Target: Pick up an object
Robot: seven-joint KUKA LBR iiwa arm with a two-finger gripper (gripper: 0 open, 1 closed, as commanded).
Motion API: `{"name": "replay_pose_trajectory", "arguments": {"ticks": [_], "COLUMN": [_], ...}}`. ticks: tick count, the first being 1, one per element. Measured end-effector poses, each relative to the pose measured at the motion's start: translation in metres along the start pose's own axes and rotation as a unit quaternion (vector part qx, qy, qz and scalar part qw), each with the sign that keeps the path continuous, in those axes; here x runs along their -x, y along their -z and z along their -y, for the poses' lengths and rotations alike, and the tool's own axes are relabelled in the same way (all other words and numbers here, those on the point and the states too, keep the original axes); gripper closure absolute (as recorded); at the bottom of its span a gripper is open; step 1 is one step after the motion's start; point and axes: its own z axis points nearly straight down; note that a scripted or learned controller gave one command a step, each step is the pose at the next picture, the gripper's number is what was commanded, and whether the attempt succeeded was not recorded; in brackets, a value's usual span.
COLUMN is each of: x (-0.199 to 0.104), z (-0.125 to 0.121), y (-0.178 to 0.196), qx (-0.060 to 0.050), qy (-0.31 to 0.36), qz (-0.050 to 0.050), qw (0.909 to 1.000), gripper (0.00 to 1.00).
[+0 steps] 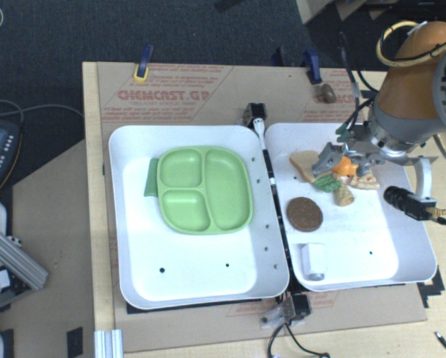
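My gripper [341, 164] is low in the right bin [372, 271], over a small heap of objects at its far side. The heap has a tan bread-like slice [303, 164], a green piece [326, 183], an orange piece [346, 168] and a beige lump [345, 195]. The fingers reach down among the orange and green pieces. A round brown disc [304, 215] lies closer to the bin's middle. A white cup-like object [312, 261] lies near the front wall.
The left bin [133, 200] holds a green divided tray [205, 189] with three compartments. A black divider strip [269, 192] runs between the bins. The grey arm with its orange band [417, 66] comes in from the upper right. Blue clamps [311, 64] sit on the far board edge.
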Motion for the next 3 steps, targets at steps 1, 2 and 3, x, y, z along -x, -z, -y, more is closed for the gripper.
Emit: {"name": "replay_pose_trajectory", "arguments": {"ticks": [1,2,3], "x": [0.0,0.006,0.005], "z": [-0.003,0.004,0.005], "y": [0.007,-0.052,-0.106], "qx": [0.007,0.003,0.004], "qy": [0.001,0.0,0.001], "qz": [0.001,0.0,0.0], "qw": [1.0,1.0,1.0], "gripper": [0.0,0.0,0.0]}}
